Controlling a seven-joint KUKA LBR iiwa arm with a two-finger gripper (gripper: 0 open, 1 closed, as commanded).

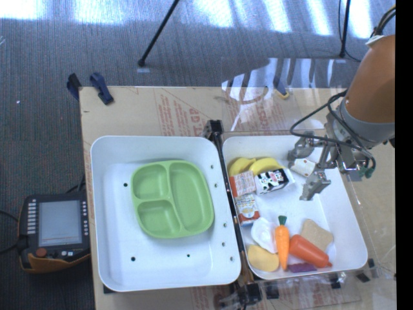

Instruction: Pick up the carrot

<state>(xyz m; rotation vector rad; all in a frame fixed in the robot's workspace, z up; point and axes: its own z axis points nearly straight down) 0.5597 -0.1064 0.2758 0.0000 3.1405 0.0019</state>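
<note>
Striped sunlight falls across the grey carpet [193,37], where a black tripod leg [161,24] slants; a handheld control pendant [57,228] lies left of the bench [148,112].

Orange carrot [282,238] with green top; light-green plate [172,197].

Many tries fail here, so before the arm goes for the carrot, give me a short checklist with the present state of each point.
1. Carrot in view in the right bin, near its front edge: ok.
2. Carrot top unobstructed: ok; nothing lies over it.
3. Room beside the carrot: not ok; a white piece and a yellow piece sit against its left, an orange-red toy against its right.
4. Gripper free of any load: ok; nothing shows between its fingers.
5. Gripper lined up over the carrot: not ok; it sits farther back and to the right.
6. Green tray out of the way in the left bin: ok.
</note>
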